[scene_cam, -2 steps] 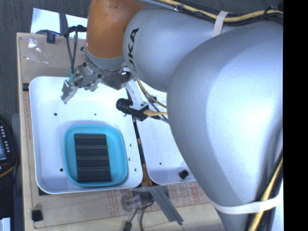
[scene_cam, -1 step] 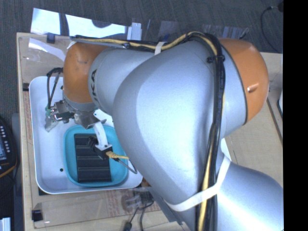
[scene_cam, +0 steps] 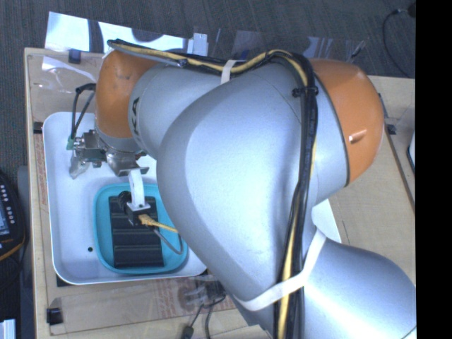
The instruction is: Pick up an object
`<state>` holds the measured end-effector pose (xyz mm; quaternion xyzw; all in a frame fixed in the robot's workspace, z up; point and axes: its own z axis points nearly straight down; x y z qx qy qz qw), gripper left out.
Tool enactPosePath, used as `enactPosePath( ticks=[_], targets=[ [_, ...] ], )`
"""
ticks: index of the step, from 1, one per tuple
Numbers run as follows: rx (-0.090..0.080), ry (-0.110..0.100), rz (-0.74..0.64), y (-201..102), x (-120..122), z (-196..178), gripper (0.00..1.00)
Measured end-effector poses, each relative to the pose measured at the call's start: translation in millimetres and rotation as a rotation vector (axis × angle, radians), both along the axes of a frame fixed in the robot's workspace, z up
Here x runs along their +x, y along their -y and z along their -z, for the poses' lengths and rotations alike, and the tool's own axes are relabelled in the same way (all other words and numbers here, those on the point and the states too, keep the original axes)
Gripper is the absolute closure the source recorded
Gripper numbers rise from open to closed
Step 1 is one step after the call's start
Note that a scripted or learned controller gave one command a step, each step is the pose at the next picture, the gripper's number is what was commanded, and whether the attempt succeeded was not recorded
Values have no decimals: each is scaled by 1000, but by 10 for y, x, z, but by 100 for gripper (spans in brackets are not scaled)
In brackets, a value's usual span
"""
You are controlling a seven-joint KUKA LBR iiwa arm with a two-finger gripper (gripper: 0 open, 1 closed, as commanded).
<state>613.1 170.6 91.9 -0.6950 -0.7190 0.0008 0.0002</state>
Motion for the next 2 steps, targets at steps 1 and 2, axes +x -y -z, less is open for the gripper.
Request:
enactPosePath(
  ticks=[1,2],
  targets=[
    [0,1,-309,533,-81,-1026,0],
    [0,-5,-170,91,-802,-336,0]
  ],
)
